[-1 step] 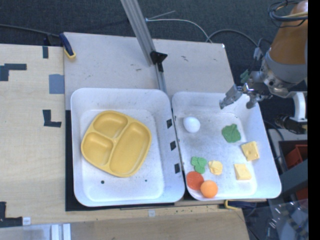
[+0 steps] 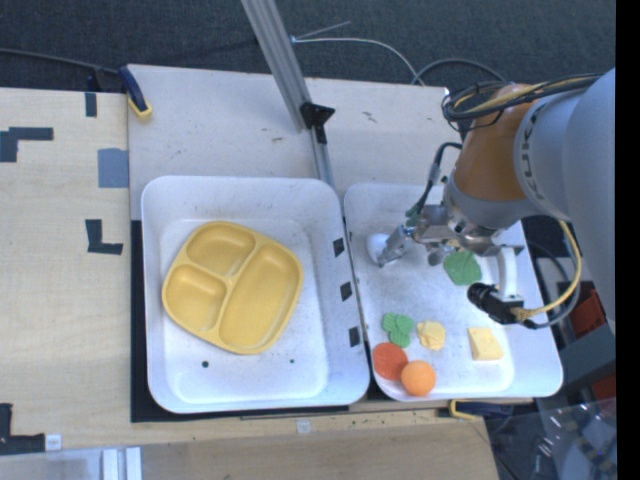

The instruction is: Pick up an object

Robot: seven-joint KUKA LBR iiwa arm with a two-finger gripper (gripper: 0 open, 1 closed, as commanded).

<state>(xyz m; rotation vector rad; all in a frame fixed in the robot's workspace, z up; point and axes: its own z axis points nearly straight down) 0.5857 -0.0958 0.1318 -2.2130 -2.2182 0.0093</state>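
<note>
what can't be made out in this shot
- Gripper: the wrist above hides it in the camera view, so whether it is open or shut is unclear.
- Green piece: half covered by the arm; shape unclear.
- Small green item beside the yellow lump: too small to identify.

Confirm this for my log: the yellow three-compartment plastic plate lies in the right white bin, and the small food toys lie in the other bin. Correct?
Not quite. The camera view shows the yellow three-compartment plastic plate in the left white bin. The small food toys lie in the other bin, the right one.
</note>
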